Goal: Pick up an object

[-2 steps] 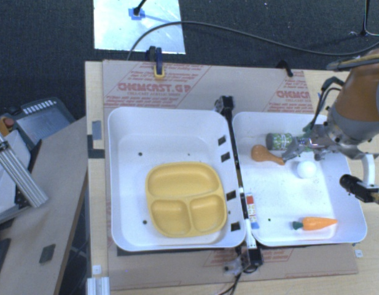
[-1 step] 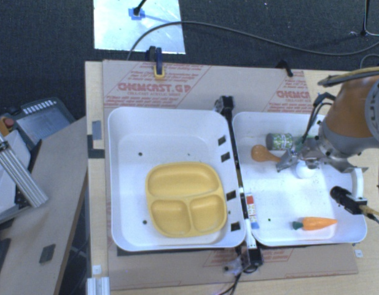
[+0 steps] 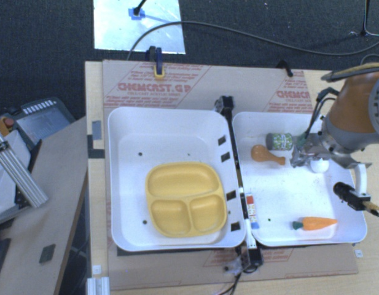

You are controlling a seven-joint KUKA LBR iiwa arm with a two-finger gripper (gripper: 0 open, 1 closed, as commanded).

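On the desk (image 3: 97,183), the left bin (image 3: 125,183) holds a yellow divided tray (image 3: 185,198), lying flat toward its near side. The right bin (image 3: 287,192) holds a small green-labelled can (image 3: 279,141) on its side near the far wall, a tan chicken-leg toy (image 3: 266,155) just beside it, and a toy carrot (image 3: 316,224) near the front wall. The gripper (image 3: 309,157) sits low over this bin's far right; beside a white round object (image 3: 319,164); I cannot tell its state.
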